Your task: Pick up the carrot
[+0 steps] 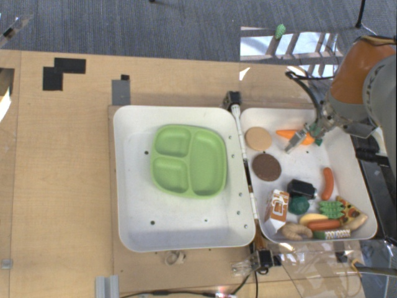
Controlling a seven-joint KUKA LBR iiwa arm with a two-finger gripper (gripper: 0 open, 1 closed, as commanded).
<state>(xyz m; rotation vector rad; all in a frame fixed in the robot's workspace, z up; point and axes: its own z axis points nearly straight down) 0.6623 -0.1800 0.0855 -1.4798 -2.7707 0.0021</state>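
On the desk [62,166], the left bin [124,185] holds a green divided plate [189,160]. In the right bin [366,228], the carrot [286,133] lies near the far wall, just right of a tan disc [258,138] (a brown disc [267,166] sits nearer). The hand [304,138] is down at the carrot's right end, touching it; whether its grip is wide or narrow I cannot tell.

A light wooden bench [62,185] seen from above at a slant. Two shallow white bins sit side by side on it, touching along their shared edge. The left bin [133,228] lies near the bench's middle; the right bin [366,225] lies toward the right edge. Black blocky markings [62,72] sit near the far left corner. A small grey bracket [121,92] stands just beyond the left bin's far edge.
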